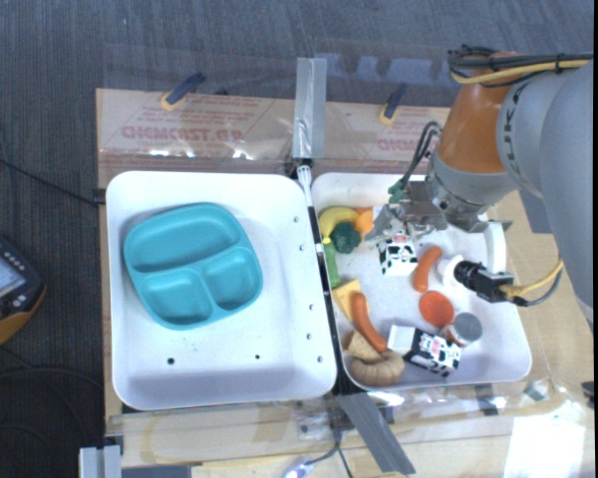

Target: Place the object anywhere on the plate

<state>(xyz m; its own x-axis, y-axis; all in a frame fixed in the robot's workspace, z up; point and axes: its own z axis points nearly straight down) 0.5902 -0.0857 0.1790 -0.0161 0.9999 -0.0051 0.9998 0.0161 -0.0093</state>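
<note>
Dark grey carpet surrounded the worktop (209,132), whose brown surface carried two shallow white bins side by side. We saw the left bin (140,366) holding a turquoise plate (191,263) with three compartments, lying slightly skewed and with nothing on it. A metal divider bar (309,108) ran up from between the bins toward the far edge, and two yellow-and-blue clips (182,91) sat on the taped plastic sheet behind them.

We found the right bin (508,352) crowded. Near its left wall lay a yellow piece (336,217) with a dark green broccoli-like toy (344,237) just beside it, then a yellow wedge (346,294) and an orange carrot-like piece (369,324) lower down. A tan, bread-coloured lump (374,366) rested at the near left corner. Further right we noted a small black-and-white patterned object (399,255), a red-orange sausage shape (427,267), a round red-orange item (437,309), a small grey can-like thing (466,327) and a second black-and-white carton (431,352).

The arm reached in from the right, its orange band above the far right part of that bin. The gripper (399,222) hung low over the bin's upper middle, directly above the small patterned object. From this angle the wrist hardware hid the tips, so we could not tell how the gripper stood, nor whether it touched that object; it may have been only close above it. At the far left edge a handheld control pendant (0,287) lay on the carpet.
</note>
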